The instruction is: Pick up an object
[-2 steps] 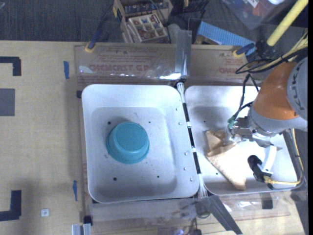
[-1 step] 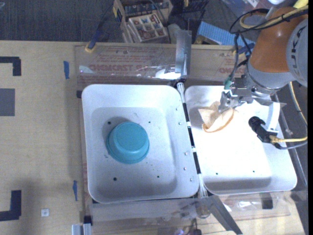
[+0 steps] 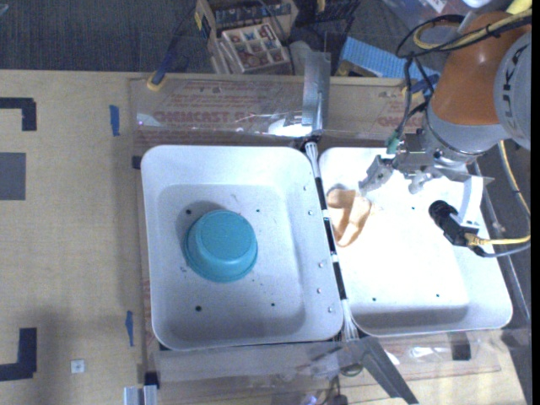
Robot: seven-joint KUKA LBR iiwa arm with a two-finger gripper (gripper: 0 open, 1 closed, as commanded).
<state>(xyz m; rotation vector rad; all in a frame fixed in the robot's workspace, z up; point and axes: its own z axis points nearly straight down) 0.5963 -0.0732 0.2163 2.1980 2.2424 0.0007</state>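
Observation:
A tan, floppy object [image 3: 348,214] lies in the right bin [image 3: 422,302], against its left wall. My gripper [image 3: 393,184] hangs over the back of that bin, just right of the tan object. Its two fingers stand apart, and the left fingertip [image 3: 369,182] is close to the object's upper edge. Nothing sits between the fingers. A blue bowl [image 3: 221,245] rests upside down in the middle of the left bin [image 3: 169,310].
A black connector [image 3: 445,215] with a yellow cable hangs off the wrist over the right bin's right side. A cardboard wall [image 3: 219,112] runs behind both bins. Clutter and boxes [image 3: 249,32] stand beyond it.

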